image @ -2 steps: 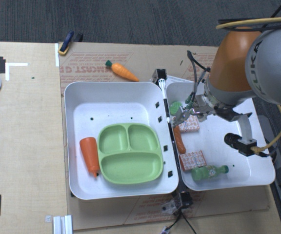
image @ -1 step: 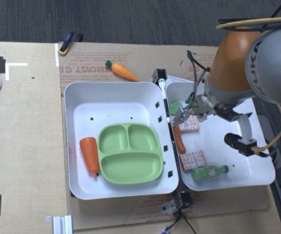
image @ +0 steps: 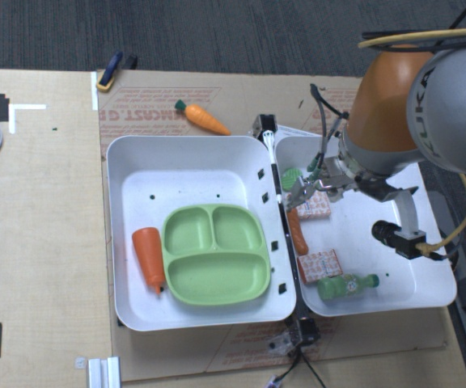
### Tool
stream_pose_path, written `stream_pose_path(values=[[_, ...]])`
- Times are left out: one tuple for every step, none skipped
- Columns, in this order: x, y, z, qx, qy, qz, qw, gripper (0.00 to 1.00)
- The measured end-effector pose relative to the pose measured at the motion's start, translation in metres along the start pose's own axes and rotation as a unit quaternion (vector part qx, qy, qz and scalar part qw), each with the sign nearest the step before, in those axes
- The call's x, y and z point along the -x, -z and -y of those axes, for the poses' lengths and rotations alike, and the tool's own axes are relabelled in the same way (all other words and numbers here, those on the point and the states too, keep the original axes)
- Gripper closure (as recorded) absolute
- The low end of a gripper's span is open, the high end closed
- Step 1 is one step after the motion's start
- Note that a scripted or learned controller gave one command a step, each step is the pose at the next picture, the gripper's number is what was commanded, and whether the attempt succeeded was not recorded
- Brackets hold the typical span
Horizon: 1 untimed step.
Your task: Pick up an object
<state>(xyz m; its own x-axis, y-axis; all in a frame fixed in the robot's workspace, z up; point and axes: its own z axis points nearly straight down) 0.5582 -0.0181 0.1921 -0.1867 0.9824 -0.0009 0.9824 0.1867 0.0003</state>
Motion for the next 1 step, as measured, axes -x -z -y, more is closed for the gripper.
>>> stream_pose_path(values=[[0.0000,0.0000,0.0000,0.000,0.000,0.000,1.0000,0.00]])
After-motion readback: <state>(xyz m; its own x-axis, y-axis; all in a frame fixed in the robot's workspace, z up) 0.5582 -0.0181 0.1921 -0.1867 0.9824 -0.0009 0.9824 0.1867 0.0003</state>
